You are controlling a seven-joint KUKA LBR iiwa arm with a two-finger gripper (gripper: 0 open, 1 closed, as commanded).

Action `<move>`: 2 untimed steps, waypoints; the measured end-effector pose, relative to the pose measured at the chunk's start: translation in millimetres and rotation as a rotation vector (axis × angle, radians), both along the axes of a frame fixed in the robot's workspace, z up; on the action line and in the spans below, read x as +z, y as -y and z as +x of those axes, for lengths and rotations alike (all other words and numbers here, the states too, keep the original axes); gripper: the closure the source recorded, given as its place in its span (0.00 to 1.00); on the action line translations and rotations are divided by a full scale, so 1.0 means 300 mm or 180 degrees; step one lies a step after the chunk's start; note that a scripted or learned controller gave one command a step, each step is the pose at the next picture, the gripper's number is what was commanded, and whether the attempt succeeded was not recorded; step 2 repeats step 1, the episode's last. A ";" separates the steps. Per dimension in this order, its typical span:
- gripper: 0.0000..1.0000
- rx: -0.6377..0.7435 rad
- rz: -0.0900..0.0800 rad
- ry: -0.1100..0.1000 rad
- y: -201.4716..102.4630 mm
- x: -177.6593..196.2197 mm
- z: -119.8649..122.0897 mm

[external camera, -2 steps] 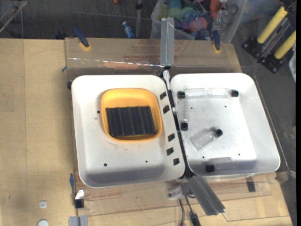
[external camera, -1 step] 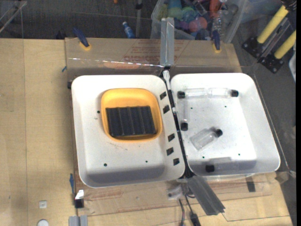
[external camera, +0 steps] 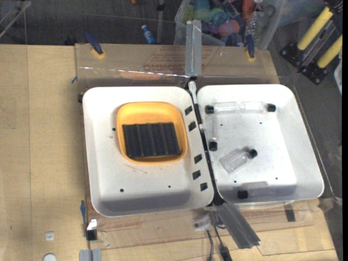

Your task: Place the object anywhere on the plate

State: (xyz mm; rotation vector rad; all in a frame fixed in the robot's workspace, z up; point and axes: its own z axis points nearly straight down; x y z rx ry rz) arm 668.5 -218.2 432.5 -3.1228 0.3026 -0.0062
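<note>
Pincer state cannot be told from the camera view. Two shallow white bins of smooth, glossy plastic with rounded corners are set side by side on the wooden desk (external camera: 38, 145). In the left bin (external camera: 98, 162) one orange plate (external camera: 122, 116) is placed; it is a rounded square with a raised rim. On the plate one dark slab (external camera: 151, 139) is laid flat; it is rectangular, matt and ribbed, and about five ridges can be counted on it. In the right bin (external camera: 288, 145) one small clear vial (external camera: 236, 160) with a black cap is laid on its side near the middle, tilted and well apart from the plate. Two more clear pieces are seen in this bin: a long tube (external camera: 239, 107) with black ends along the far wall and another transparent piece (external camera: 258, 190) at the near wall, whose shape is difficult to make out. Two orange-and-blue clamps, (external camera: 96, 47) and (external camera: 250, 51), are fixed at the far edge of the desk. Behind them one clear tub (external camera: 228, 7) is filled with many coloured objects.
</note>
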 end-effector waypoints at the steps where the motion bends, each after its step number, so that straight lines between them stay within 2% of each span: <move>1: 1.00 0.0002 0.0000 -0.0002 -0.001 0.007 0.000; 2: 1.00 0.0002 0.0000 -0.0002 -0.001 0.007 0.000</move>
